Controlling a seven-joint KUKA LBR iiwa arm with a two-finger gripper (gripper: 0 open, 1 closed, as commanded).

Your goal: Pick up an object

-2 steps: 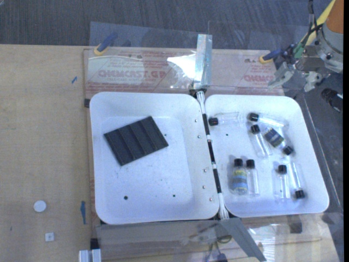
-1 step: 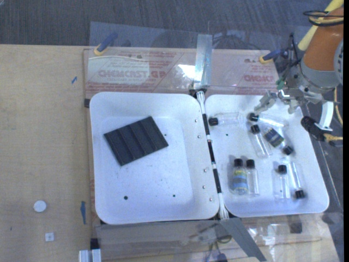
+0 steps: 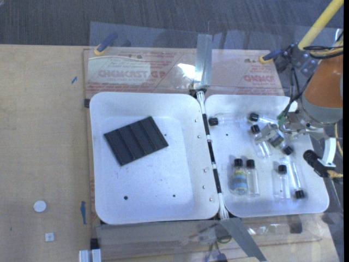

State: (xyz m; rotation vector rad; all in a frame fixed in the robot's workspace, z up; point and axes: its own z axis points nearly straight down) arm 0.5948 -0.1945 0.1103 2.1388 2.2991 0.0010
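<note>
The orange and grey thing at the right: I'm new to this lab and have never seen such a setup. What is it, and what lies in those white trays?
That is a robot arm, seen by one camera fixed above the bench, looking down at a slant. Its gripper reaches into the right bin, over a cluster of small clear vials with black caps. More vials lie nearby, including a pair side by side. The left bin holds a dark ribbed slab. Whether the gripper holds anything cannot be told.

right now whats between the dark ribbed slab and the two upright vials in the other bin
In the camera view, bare white floor of the left bin, then the two bins' meeting rims with a dark seam, lie between the slab and the vials.
</note>
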